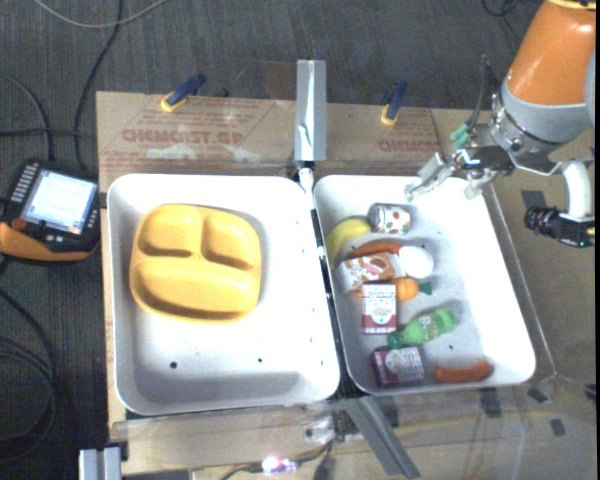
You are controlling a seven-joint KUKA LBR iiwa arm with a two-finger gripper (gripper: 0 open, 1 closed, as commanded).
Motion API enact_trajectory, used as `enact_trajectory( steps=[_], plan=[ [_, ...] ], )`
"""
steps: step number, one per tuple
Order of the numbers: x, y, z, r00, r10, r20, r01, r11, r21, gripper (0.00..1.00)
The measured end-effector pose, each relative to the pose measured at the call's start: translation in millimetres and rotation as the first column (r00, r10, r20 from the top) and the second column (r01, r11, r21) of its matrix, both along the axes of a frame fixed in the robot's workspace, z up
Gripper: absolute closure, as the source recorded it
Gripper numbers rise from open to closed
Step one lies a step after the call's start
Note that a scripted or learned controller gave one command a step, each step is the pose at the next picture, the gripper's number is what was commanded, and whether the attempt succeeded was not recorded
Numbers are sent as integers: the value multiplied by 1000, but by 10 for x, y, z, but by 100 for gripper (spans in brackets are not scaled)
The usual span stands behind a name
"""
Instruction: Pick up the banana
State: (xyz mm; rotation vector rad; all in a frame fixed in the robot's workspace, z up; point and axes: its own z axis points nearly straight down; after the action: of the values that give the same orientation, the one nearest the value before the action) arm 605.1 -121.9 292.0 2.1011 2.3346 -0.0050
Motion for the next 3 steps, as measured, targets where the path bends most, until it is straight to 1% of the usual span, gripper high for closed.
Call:
enact_trajectory(
  steps=[1,2,3],
  plan=[
    [619,266,-1781,949,314,2,-314,949,2,0],
    [618,150,-2012,884,468,-11,-468,884,9,0],
    [656,150,-1911,883,469,8,-469,883,-5,100]
  ],
)
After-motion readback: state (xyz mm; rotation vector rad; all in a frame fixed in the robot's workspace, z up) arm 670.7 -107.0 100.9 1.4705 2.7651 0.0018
